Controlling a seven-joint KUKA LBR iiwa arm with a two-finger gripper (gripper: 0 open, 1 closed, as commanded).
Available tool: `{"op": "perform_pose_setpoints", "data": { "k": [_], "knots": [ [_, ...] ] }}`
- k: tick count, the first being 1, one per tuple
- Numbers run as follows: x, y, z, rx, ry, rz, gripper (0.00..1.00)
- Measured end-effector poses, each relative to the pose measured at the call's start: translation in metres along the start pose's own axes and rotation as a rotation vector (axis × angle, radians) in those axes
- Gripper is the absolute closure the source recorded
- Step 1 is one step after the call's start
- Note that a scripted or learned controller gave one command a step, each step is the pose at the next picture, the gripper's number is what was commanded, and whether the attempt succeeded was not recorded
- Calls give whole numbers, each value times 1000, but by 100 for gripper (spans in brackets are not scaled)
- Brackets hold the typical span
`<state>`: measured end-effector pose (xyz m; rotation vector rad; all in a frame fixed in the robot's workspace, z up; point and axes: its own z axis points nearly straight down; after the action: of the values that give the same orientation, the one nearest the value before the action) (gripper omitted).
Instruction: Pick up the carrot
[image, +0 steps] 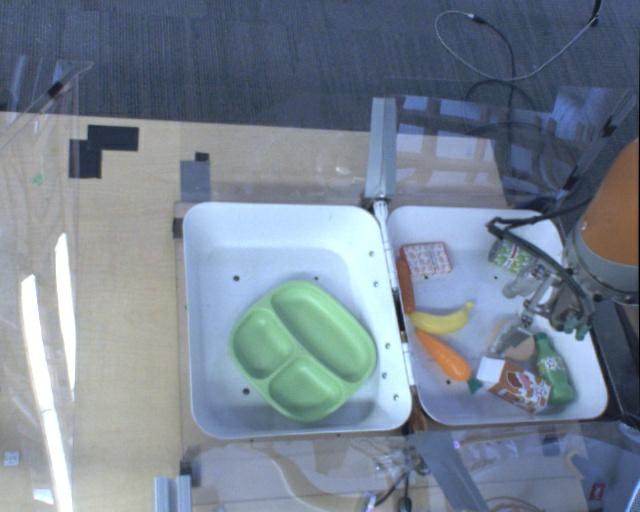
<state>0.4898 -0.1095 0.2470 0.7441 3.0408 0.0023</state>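
Here the small orange plastic carrot with a green stub end (446, 357) lies on the floor of the right-hand shallow white bin (590, 400), near its front left, slanting from upper left to lower right. Just above it lies a yellow toy banana (444, 319), close by or perhaps touching at the carrot's upper end; a thin reddish sausage-like piece (405, 280) runs along the bin's left wall, and a small pink-checked packet (427, 260) sits behind it. To the carrot's right, very near its green end, rests a brown and green printed pouch (528, 384).

The pincer (525, 325) hangs over the right part of this bin, apart from the carrot and above the pouch; whether it is released or clenched I cannot tell, and nothing shows in its grip. The left-hand white bin (210, 300) holds a green three-part plastic plate (303, 349).

By my judgement this is the approach step, with no grasp made. The next move calls for shifting left over the carrot's middle, turning across its slant, and descending clear of banana and pouch.
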Motion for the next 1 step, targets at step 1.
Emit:
{"op": "perform_pose_setpoints", "data": {
  "k": [1],
  "knots": [
    [14, 21, 113, 0, 7, -203, 0]
  ]
}}
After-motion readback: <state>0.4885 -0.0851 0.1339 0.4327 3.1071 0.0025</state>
